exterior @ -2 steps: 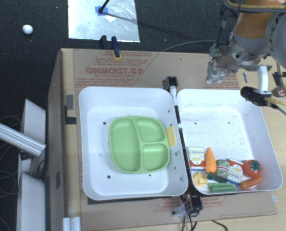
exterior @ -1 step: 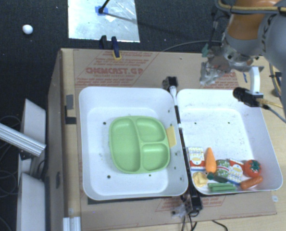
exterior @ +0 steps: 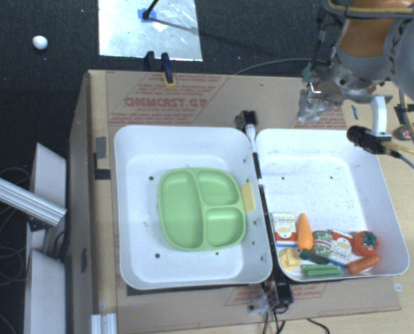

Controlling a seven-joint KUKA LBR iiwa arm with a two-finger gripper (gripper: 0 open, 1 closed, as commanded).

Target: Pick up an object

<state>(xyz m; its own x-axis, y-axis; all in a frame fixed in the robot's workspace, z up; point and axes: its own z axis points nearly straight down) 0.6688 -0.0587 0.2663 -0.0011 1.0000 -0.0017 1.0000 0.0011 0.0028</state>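
We take the shallow white right-hand bin [exterior: 373, 186] as our landmark. Our two-finger metal gripper [exterior: 312, 108] hangs beyond that bin's far rim, toward its far left corner, well apart from anything we could lift; whether it is open or closed we cannot tell, and nothing shows in it. The things to pick from all lie crowded along the bin's near edge: an upright orange toy carrot [exterior: 303, 232], a small white printed packet [exterior: 283, 226] just to its left, a round red toy tomato [exterior: 364, 242] at the near right, a flat green strip [exterior: 320, 272] against the near wall, and other pieces between them too tangled to name. We judge the step in hand to be the approach. To do it well, we choose a piece with free sides, and the red tomato looks the most reachable, though the bin wall stands near it. We come down from above, straddle the piece cleanly, and keep clear of its neighbours. The green divided plastic tray [exterior: 200, 209] sits in the neighbouring white bin [exterior: 133, 186] to the left of our landmark.
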